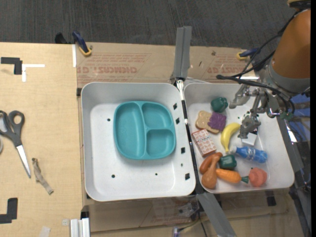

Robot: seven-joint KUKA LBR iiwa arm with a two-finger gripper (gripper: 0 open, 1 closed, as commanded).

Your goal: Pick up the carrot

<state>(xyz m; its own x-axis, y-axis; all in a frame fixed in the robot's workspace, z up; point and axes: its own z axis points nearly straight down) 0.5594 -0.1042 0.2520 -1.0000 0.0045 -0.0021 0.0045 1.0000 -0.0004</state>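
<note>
The carrot [227, 175] is orange with a green tip at its right end. It lies flat near the front of the right bin [284, 147], between a brown drumstick [211, 168] and a peach-coloured fruit [257, 177]. My gripper [248, 125] hangs over the middle of the right bin, beside the banana [228, 135] and above the blue bottle [252, 154]. It is well behind the carrot and apart from it. Nothing shows in its grasp.
The right bin also holds a green vegetable [218, 103], a bread slice [202, 118], purple grapes [217, 121], a red-and-white box [203, 142] and a small green piece [228, 161]. A teal divided plate [145, 130] lies in the left bin [94, 147]. Scissors [15, 132] rest on the bench at the left.
</note>
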